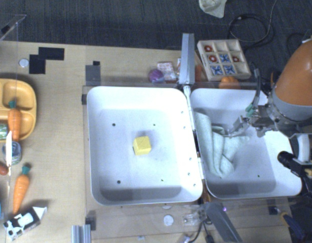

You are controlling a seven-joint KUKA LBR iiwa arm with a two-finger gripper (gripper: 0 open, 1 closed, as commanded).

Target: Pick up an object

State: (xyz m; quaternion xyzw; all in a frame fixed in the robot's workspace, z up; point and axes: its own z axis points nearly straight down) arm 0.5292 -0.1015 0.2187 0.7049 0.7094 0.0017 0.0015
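Your gripper (232,130) sits low in the right bin (282,178), touching the white towel (217,148); jaw state unreadable. Yellow block (142,145) lies alone in the left bin (120,110).

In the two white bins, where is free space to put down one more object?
The left bin has bare floor all around the yellow block. The right bin is crowded: the white cloth fills its left side and the gripper hangs over it.
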